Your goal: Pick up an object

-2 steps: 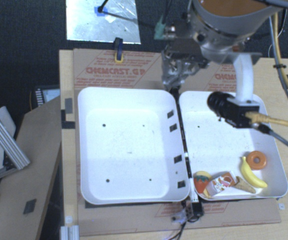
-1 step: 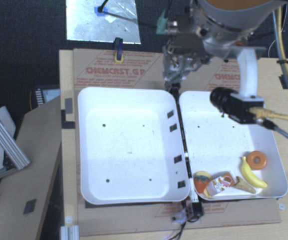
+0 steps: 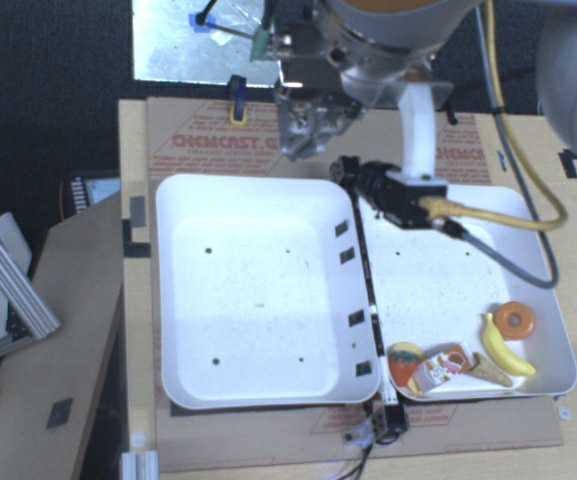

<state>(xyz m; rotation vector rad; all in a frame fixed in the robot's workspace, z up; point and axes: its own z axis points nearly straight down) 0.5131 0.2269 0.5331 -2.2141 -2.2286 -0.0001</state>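
Looking down at a slant, the camera showed two shallow white bins side by side on a bench. The left bin (image 3: 258, 298) sat beside the right bin (image 3: 528, 388), whose near corner held a banana (image 3: 505, 348), an orange ring (image 3: 513, 319) touching its top, and a small packet (image 3: 440, 368) near an orange fruit (image 3: 405, 363). The gripper (image 3: 308, 128) hung above the bins' far edge, well apart from them; whether it was spread or pressed together could not be told.

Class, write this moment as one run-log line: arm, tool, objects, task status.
arm: above bins' far edge | tool: holds nothing visible | banana, orange ring, packet: right bin near corner | status: nothing picked
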